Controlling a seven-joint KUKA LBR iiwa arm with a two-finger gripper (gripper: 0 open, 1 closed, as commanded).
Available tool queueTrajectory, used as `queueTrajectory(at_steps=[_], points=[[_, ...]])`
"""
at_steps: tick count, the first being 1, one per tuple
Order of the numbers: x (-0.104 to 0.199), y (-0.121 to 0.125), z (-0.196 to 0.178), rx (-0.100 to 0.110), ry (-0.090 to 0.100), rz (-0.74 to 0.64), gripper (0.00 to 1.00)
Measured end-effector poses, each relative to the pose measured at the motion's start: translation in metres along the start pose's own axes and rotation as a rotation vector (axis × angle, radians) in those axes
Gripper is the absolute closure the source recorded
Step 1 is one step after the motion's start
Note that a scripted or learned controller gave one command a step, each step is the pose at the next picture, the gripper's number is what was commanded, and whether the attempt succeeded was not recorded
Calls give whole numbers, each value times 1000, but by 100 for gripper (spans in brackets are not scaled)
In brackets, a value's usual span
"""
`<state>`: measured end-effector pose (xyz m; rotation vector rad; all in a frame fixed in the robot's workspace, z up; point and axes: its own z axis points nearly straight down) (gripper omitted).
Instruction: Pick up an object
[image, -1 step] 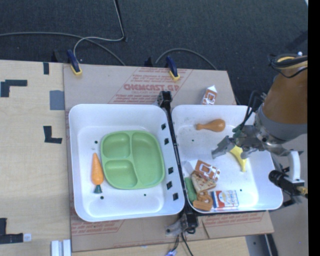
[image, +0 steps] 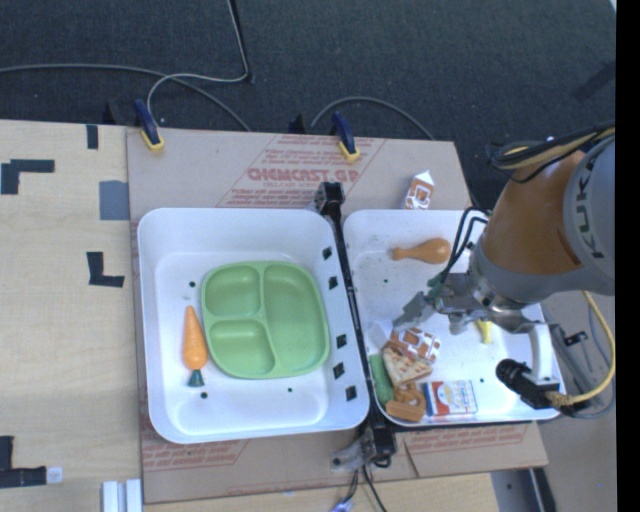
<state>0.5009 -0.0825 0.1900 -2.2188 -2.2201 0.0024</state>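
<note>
The grey arm with its orange band reaches in over the right white bin (image: 520, 415), and its two-finger gripper (image: 425, 308) hangs above the bin's middle, just above a small brown-and-white patterned carton (image: 413, 346). The fingers look spread, with nothing between them. That carton tops a cluster in the bin's near-left corner: a tan wedge-shaped toy food piece (image: 404, 370), a brown pretzel-like piece (image: 405, 408), a green strip (image: 381, 374) against the left wall and a flat red, white and blue box (image: 452, 398). A tan toy drumstick (image: 424, 250) lies alone near the bin's far edge.

The carton appears the likeliest target. A clean grasp would probably need the fingers centred on it and lowered straight, straddling its narrower sides, since the crowded neighbours could block a fingertip or get nudged. The isolated drumstick would be an easier alternative.
</note>
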Motion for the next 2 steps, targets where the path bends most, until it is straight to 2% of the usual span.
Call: queueTrajectory(at_steps=[1, 2], points=[[-21, 25, 103, -8, -1, 0, 0], [-21, 26, 93, -10, -2, 0, 100]])
